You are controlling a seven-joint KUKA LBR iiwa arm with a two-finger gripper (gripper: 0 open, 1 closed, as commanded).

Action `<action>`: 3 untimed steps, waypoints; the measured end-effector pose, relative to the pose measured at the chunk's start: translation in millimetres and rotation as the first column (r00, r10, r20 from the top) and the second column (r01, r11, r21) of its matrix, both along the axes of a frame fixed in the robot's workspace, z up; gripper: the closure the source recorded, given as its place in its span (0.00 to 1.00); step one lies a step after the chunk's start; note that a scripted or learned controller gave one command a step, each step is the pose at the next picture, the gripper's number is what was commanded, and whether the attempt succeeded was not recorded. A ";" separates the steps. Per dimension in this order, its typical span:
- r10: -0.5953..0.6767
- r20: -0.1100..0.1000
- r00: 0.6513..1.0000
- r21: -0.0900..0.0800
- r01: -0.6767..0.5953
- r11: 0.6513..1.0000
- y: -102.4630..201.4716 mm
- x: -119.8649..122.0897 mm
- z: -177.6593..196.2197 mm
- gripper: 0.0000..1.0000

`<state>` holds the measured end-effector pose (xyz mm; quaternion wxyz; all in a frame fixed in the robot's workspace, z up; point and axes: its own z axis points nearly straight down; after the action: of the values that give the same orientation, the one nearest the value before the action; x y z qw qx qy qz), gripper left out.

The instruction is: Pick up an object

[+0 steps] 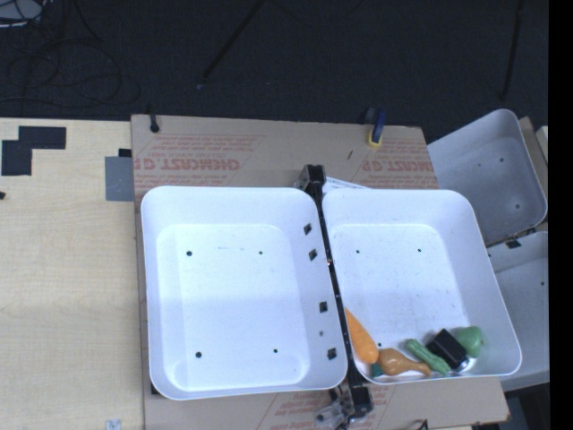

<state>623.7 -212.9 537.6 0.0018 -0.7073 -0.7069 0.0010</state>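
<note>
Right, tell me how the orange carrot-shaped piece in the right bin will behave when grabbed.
The carrot-shaped piece looks tapered and rounded, so it may roll or slip from a pinch. It leans against the right bin wall, which probably crowds a grasp. It looks like smooth plastic, likely light.

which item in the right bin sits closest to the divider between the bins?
The orange carrot-shaped piece. It lies along the right bin's left wall by the divider; the tan piece, green pieces and black block lie farther right along the near wall.

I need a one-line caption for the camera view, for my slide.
Two white bins side by side; toys, including an orange carrot and a black block, crowd the right bin's near corner.
</note>
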 end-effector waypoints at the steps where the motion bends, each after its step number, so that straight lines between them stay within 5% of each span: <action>1: 0.006 0.002 1.000 -0.002 -0.006 1.000 1.6 21.8 -0.7 1.00; 2: -0.001 -0.001 1.000 0.000 0.001 1.000 -0.1 -5.1 -0.1 1.00; 3: 0.005 0.002 1.000 -0.002 -0.005 1.000 1.6 22.0 -0.6 1.00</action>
<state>645.7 -211.3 537.0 0.0002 -0.7054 -0.7088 0.0009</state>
